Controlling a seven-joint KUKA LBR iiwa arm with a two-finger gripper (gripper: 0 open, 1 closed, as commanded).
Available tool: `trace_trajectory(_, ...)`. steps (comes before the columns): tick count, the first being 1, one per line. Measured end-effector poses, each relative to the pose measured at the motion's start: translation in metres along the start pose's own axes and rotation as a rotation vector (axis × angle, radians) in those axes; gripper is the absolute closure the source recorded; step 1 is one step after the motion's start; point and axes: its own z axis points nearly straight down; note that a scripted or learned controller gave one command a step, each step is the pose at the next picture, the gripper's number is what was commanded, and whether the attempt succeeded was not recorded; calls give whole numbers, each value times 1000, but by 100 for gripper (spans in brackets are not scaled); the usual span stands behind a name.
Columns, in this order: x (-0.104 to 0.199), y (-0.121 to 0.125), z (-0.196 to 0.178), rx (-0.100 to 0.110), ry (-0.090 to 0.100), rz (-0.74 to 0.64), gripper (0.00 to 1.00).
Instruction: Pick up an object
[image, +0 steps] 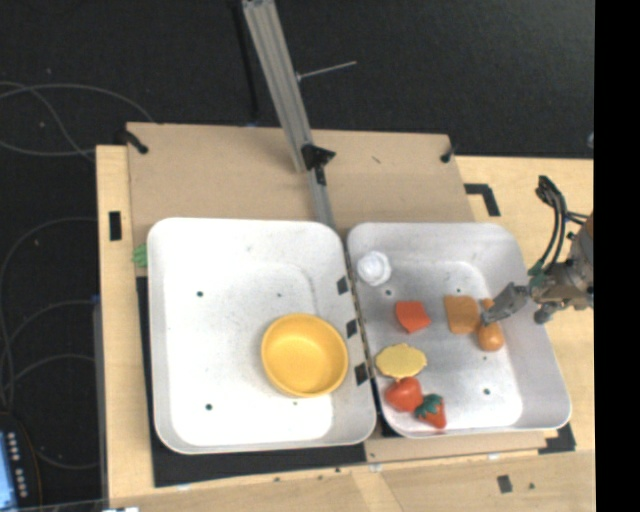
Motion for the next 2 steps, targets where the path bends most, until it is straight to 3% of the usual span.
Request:
trace_trajectory(1,0,0,0,0,0,0,0)
trace_trajectory(2,0,-2,63,7,-2,4,0)
